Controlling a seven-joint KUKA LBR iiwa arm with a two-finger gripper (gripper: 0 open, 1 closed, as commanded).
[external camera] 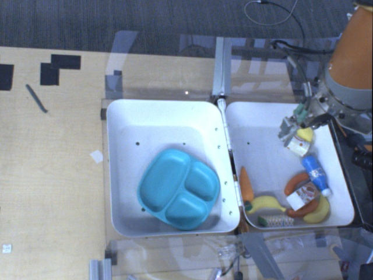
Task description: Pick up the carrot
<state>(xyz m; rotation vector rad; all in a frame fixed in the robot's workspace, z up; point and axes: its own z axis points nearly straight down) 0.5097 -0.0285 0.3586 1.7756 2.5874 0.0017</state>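
Two white bins [116, 174]; blue divided plate [179, 188] in left bin. Right bin: orange carrot [246, 184], yellow banana [265, 203], blue bottle [315, 172], white-labelled. Arm [352, 57] orange-banded, grey. Bench [52, 174] pale wood.

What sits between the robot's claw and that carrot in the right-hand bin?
In the camera view, bare white bin floor lies between the gripper and the carrot. The banana and blue bottle lie off to the side.

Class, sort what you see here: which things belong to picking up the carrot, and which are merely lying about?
Belong to the job:
carrot
gripper

Lying about:
blue divided plate
blue bottle
banana
right bin
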